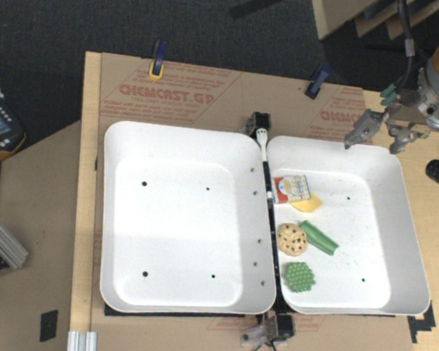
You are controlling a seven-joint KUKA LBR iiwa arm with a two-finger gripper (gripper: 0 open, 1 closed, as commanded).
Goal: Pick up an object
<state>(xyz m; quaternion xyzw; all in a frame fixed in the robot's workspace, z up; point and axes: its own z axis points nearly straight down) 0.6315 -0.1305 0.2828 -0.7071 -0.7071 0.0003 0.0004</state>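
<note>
My gripper [378, 139] hangs open above the far rim of the right bin [401, 229], its two fingers spread with nothing between them. Near that bin's left wall lie a small red, white and blue packet [291, 188], a yellow wedge [307, 205], a round cookie [291, 238], a green stick [320, 238] and a bumpy green round piece [299, 277]. All of them lie well below and left of the gripper.
The left bin [123, 200] sits beside the right one on a brown board [213, 92]. Two clamps [158, 61] [318, 80] hold the board's far edge. A black fitting [258, 125] sits where the bins meet at the back.
</note>
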